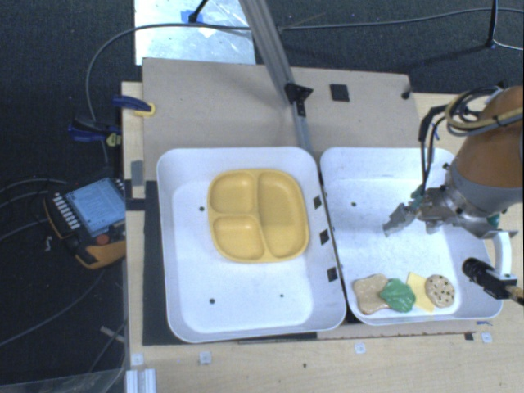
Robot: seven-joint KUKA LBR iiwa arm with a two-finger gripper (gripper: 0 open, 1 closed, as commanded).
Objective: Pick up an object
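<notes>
My jaws over right bin, mid-area, tips pointing left; released or clenched, can't tell at this angle, nothing seen between them. Food items at right bin's front edge: toast, green piece overlapping it, cheese, cookie at far right. All well apart from my jaws. Left bin holds yellow divided plate. Both bins on counter.
</notes>
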